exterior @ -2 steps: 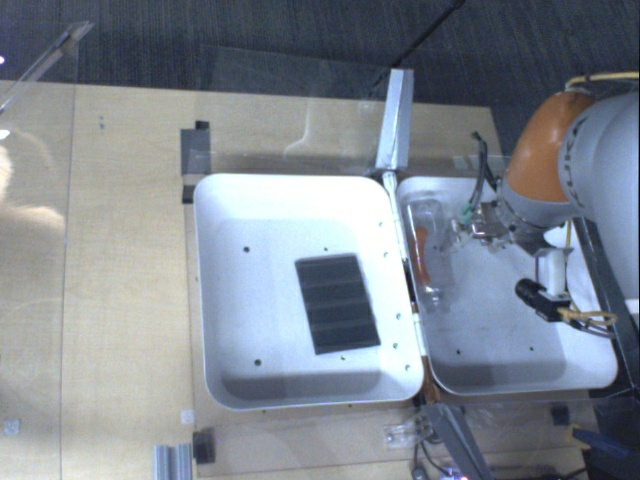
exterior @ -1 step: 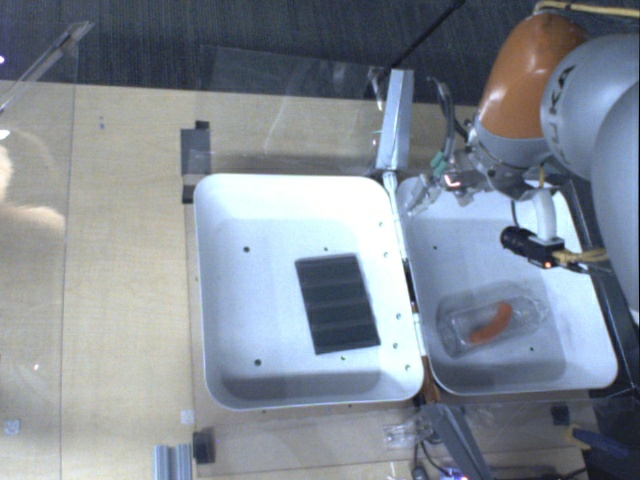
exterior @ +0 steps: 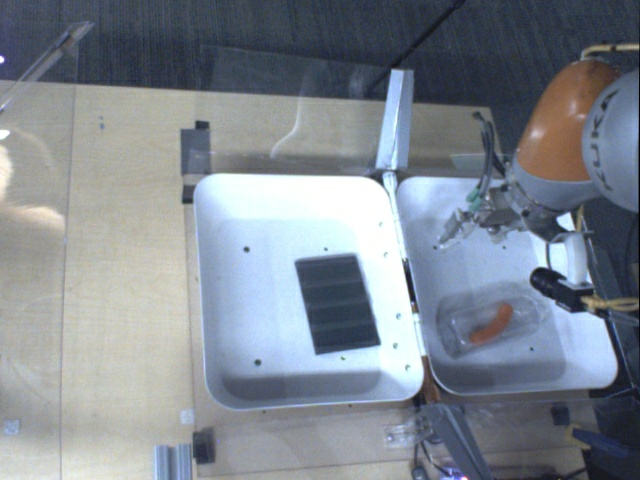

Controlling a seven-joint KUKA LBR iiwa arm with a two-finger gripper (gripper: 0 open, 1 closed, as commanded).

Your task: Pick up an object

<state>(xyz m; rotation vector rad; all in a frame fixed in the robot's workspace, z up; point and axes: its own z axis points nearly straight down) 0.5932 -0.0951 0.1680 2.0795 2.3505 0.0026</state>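
Note:
A dark ribbed rectangular pad [exterior: 337, 303] lies flat in the middle of the left bin [exterior: 230, 268]. In the right bin [exterior: 580, 368], near its front, sits a clear plastic cup or wrapper on its side with an orange piece [exterior: 490, 324] inside it. My gripper [exterior: 451, 230] hangs over the back part of the right bin, fingers pointing left and spread apart, with nothing between them. It is well behind the clear wrapper and to the right of the dark pad.
A metal divider post [exterior: 395, 123] stands at the back where the two bins meet. The wooden bench [exterior: 100, 318] spreads to the left under a clear sheet. Small black brackets [exterior: 196, 148] sit at the left bin's corners.

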